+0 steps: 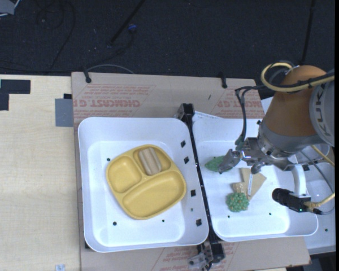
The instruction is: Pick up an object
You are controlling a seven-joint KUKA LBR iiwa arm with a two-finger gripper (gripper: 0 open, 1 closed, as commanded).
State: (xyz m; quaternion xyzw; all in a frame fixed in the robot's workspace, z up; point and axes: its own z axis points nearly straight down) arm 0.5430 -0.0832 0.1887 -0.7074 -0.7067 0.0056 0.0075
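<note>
The grey arm with its orange band (291,109) reaches down over the shallow white plastic bin on the right (271,230), and the pincer (243,158) hangs low above that bin's floor, in its upper half. From this slanted view it cannot be told whether the pincer is spread or pressed together, and nothing can be seen pinched in it.

Just beside the pincer, on the side toward the other bin, lies a small flat dark-green leafy piece (214,164); whether the two touch cannot be told. Just below the pincer in the view lie pale tan wedge-shaped pieces (254,182), partly under the wrist. Below those, further from the pincer, sits a knobbly light-green clump like a broccoli floret (237,202), close against the lower tip of the wedges.

A black strip (195,174) runs between the bins, near the pincer beyond the leafy piece. Well apart from the pincer, across that strip, the second shallow white plastic bin (96,208) holds a yellow plastic plate with three compartments (152,199). A tan roll-shaped piece (151,161) lies in the plate's compartment nearest the pincer. Both bins rest on a brown cardboard sheet (135,97) laid on the pale wooden bench (28,179)
</note>
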